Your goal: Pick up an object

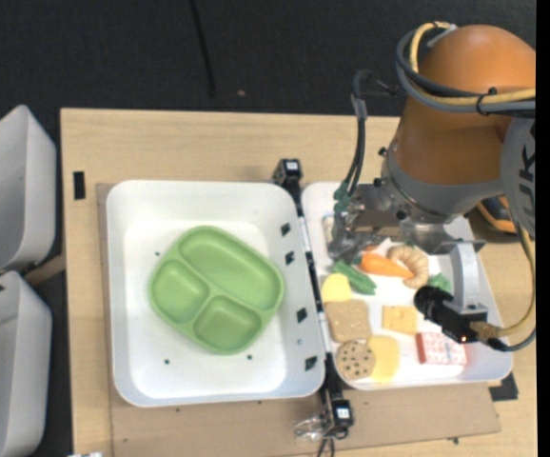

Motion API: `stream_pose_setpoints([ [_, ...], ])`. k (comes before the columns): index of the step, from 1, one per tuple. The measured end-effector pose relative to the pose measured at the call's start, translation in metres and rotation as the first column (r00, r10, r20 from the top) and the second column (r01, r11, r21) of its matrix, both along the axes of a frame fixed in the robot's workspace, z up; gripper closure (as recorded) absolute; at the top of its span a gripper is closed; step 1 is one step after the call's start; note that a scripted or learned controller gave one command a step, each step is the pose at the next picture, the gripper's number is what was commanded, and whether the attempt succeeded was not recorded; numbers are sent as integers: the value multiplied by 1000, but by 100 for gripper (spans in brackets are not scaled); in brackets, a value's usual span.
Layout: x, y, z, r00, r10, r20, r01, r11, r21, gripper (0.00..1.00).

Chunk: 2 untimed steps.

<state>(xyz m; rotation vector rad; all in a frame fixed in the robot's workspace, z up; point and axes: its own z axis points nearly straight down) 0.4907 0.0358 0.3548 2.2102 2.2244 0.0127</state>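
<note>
The right bin (484, 374) holds several toy foods: an orange carrot (383, 266), a tan pretzel-like piece (411, 257), a green pod (355, 276), a yellow round piece (336, 288), a brown cracker (348, 319), a cheese square (399, 320), a chocolate-chip cookie (353, 359), a yellow disc (384, 354) and a red-and-white packet (441, 350). My gripper (351, 228) hangs low over the bin's far left part, just above the carrot and green pod. The arm's orange and grey body hides much of the bin's far end.
The left bin (132, 360) holds a green three-compartment plate (218, 288). Black clips (288, 170) sit along the divider between the bins. A white object (9, 198) stands left of the bench. A black camera unit (446, 314) on the arm overhangs the right bin.
</note>
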Motion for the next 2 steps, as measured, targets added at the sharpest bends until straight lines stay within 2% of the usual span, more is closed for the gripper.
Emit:
stream_pose_setpoints([
  [1, 0, -3, 6, 1000, 5, -7, -5, 1000, -4, 100],
  [2, 0, 33, 139, 1000, 0, 7, 0, 1000, 2, 100],
])
